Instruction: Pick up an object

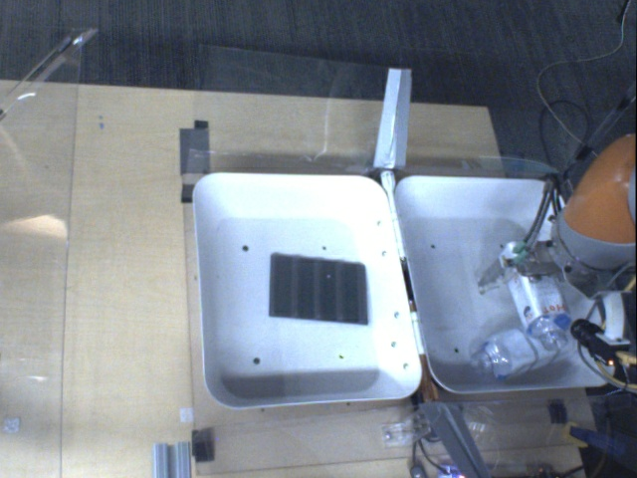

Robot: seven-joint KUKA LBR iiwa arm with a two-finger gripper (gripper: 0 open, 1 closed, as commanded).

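Left bin point(214, 267) lies open above; clear bottles point(513, 347) crowd the right bin's point(448, 217) near corner.

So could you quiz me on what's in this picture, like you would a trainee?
1. True or false: the dark ribbed pad lies in the left bin.
2. Which bin holds the clear plastic bottles?
3. The arm's band is: A green, B orange, C blue?

Key: 1 true. 2 the right bin, near its lower right corner. 3 B.
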